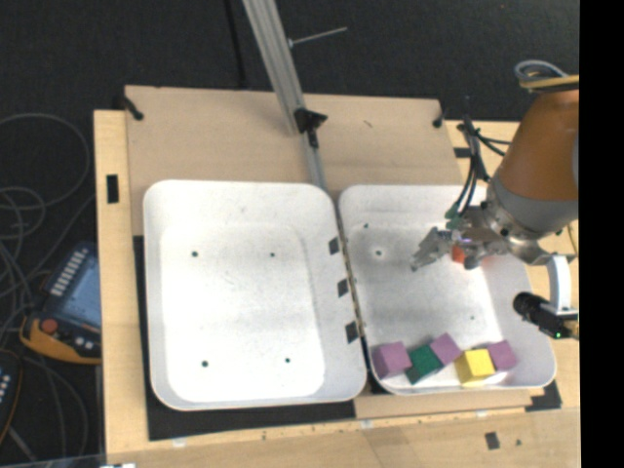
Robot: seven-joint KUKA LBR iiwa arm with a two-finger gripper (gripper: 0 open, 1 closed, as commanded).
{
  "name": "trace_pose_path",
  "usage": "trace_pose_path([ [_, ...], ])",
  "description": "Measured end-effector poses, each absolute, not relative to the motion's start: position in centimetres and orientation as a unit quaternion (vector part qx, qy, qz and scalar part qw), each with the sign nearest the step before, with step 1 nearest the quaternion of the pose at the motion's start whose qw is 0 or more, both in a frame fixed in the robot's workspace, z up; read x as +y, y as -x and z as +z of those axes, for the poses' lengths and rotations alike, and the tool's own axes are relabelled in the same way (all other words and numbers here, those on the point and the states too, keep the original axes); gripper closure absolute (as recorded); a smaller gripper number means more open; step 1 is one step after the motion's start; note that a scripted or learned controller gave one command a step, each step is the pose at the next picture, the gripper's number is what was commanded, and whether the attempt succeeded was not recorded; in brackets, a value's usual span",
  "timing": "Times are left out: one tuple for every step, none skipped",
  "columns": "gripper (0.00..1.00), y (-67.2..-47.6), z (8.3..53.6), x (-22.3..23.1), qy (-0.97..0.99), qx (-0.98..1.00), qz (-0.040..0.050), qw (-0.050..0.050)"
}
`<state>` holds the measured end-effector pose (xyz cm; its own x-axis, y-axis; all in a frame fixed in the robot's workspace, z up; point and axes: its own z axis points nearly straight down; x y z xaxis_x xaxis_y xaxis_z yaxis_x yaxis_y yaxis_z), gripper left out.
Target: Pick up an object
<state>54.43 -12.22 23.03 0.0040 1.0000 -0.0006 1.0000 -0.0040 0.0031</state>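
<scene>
Lying along the lower edge of the right bin (390,213), nearest the camera, is a row of small blocks: a purple block (391,358) at the left end, a green block (424,363) touching it, a second purple block (446,347) just behind that, then a yellow block (476,365) and a third purple block (501,354) at the right end. They look like rigid, light cubes with flat faces, probably foam or wood, so none should crush or deform under a squeeze. They could slide on the smooth white floor if nudged. Because they sit packed against each other and against the bin wall, the left purple block or the right one seems the easiest to take, across two free opposite faces from above; the green one is hemmed in on both sides.

Higher in the frame, over the middle of the same bin, hangs the gripper (436,249), well apart from the row of blocks. Whether it is spread or closed cannot be told from this slant, and something small and reddish (458,254) shows just beside it, too blurred to identify; nothing is clearly held.

To the frame's left, the left bin (161,261) lies beside the right one. Farther up, a metal pole (278,57) rises from the bench (244,125) toward the upper centre.
</scene>
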Motion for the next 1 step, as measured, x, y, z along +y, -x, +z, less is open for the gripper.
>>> trace_pose_path([
  [0.00, -51.00, 18.17, -18.43, -0.709, 0.705, -0.0025, 0.000],
])
